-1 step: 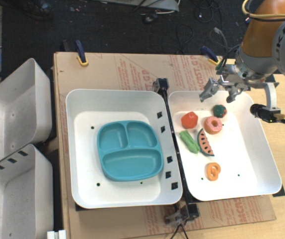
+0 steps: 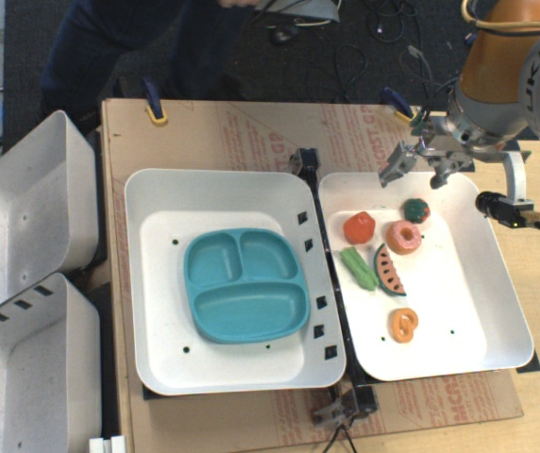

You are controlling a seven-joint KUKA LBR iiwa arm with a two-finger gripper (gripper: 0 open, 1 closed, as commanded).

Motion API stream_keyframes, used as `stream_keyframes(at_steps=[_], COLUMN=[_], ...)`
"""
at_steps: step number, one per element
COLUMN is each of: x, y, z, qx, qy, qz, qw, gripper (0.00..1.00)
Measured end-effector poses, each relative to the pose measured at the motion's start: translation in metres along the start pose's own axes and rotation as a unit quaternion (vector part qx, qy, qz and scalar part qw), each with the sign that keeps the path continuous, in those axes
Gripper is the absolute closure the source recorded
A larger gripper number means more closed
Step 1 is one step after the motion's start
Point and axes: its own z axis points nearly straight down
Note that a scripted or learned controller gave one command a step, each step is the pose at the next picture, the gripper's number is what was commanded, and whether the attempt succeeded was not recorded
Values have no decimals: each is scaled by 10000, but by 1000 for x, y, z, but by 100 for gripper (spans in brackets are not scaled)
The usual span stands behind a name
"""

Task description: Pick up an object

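Note:
Several toy foods lie in the right bin: a red tomato, a pink donut, a dark green round piece, a green pod, a watermelon slice and an orange pretzel. My gripper hangs above the bin's far edge, up and right of the tomato and just beyond the dark green piece. Its fingers are spread open with nothing between them.
The left bin holds a teal divided plate. Two more white bins lean at the far left off the bench. A person's dark clothing shows beyond the bench's far edge. Cables trail behind the arm.

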Motion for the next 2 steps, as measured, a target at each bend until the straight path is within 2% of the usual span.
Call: stream_keyframes(at_steps=[2], x=[-7], y=[1], z=[90], qx=[14], qy=[-1], qz=[15], qw=[10000], gripper=[0])
